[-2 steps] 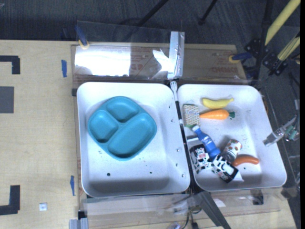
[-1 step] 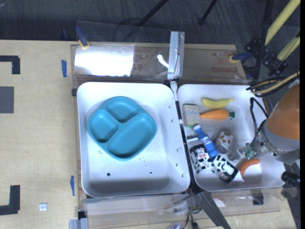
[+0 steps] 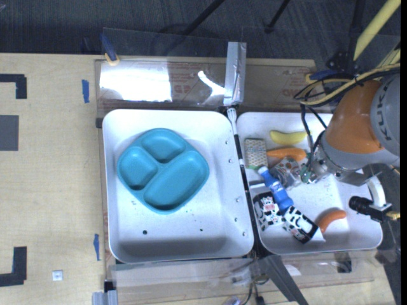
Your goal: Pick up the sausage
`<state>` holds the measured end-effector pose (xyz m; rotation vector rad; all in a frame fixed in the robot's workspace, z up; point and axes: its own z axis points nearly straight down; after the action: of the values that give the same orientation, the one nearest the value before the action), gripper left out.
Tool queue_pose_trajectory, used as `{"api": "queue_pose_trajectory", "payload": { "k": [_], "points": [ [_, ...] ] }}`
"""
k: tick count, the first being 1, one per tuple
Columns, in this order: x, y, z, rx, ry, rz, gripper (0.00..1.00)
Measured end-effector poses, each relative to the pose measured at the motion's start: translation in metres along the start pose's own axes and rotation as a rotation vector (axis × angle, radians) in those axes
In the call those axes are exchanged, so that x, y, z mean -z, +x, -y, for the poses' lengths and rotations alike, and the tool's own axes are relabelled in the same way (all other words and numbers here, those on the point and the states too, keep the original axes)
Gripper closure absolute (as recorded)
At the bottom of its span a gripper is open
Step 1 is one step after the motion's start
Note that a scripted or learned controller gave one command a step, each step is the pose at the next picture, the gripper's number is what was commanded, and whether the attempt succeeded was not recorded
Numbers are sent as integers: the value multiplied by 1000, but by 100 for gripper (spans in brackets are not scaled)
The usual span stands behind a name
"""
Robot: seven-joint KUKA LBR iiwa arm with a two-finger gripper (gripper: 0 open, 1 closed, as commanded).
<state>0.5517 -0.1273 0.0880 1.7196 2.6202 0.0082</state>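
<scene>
Fingers: the gripper [image 3: 299,172] hangs low in the right bin, its fingers lost among wiring and small parts; I cannot tell whether they are spread or pressed together, and nothing visible sits between them.
Arm: the grey arm [image 3: 359,129] with its orange band comes in from the right and bends down over the right bin's upper half.
Sausage: the orange-red sausage [image 3: 331,218] lies on the floor of the right bin [image 3: 356,237], toward its lower right, well apart from the gripper and touching nothing but the bin.
Near the gripper: a blue tube [image 3: 277,189] lies slanted just to its lower left, a carrot [image 3: 286,152] just above it, and a banana [image 3: 288,136] above the carrot.
Other things in the right bin: a grey speckled sponge [image 3: 255,152] near the left wall; a black-and-white spotted toy [image 3: 283,216] along the lower left, close to the sausage's left end.
Left bin: the left bin [image 3: 127,234] holds a blue divided plate [image 3: 163,169], resting flat near its middle.
Surface: both bins sit side by side on the pale wooden surface [image 3: 44,170].
</scene>
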Motion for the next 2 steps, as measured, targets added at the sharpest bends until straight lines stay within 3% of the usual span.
{"api": "queue_pose_trajectory", "payload": {
  "k": [1,2],
  "points": [
    [0,-9,-32,438,2,2,100],
    [-1,-9,-87,553,4,2,100]
  ]
}}
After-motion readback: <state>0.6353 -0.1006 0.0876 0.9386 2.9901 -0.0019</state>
